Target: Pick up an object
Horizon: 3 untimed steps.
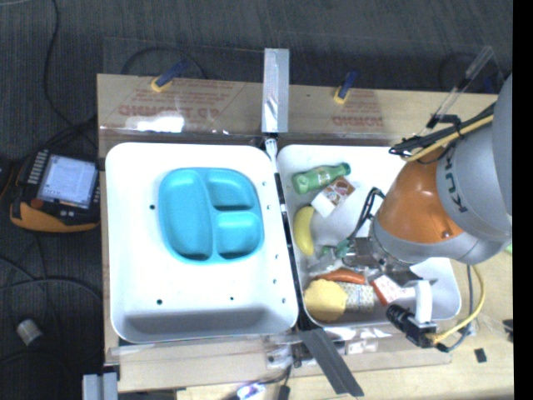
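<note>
Arm (454,194): reaches in from the right and bends low over the right bin (445,302) — its orange band sits right above the pile, so the wrist hides the middle of the heap.
Claw (360,252): down among the objects near the centre of the right bin; whether it is apart or together I cannot tell, and nothing can be seen caught in it.
Green bottle (321,176): lies on its side at the bin's far end, long axis running left to right, neck toward the right and slightly up.
Banana (305,230): against the left wall of the right bin, long axis running far to near, along the wall.
Yellow round fruit (326,300): at the near left corner, no clear axis.
Likely target: judging by the claw's place, something in the middle clutter — a white piece and orange-red items just beside it.
Left bin (133,307): carries a blue divided tray (212,213), well apart from the arm, probably the drop side.
</note>
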{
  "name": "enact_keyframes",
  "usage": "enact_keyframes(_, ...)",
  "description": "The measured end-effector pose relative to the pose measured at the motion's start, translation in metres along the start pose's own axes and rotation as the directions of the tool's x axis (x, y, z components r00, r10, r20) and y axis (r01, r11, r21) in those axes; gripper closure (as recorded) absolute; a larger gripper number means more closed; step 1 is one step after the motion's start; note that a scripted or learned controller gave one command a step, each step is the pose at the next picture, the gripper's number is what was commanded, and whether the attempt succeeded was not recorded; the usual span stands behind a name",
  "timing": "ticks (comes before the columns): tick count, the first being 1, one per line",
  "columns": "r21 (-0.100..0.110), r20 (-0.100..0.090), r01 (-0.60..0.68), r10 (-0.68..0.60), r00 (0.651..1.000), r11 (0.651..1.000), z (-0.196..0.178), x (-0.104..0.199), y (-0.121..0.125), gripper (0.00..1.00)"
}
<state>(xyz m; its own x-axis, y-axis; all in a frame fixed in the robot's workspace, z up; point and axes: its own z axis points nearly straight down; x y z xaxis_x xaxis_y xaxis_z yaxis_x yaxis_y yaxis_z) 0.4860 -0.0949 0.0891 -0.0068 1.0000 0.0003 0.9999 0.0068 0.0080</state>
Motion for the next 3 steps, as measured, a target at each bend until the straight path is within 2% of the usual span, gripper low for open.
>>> enact_keyframes(1,0.014,0.005,-0.292,0.291,0.957,0.956,-0.093,0.063,-0.002,0.0)
enact_keyframes(2,0.01,0.004,-0.336,0.336,0.942,0.942,-0.003,-0.008,-0.003,0.0)
enact_keyframes(3,0.009,0.012,-0.609,0.609,0.793,0.793,-0.117,-0.05,-0.003,0.0)
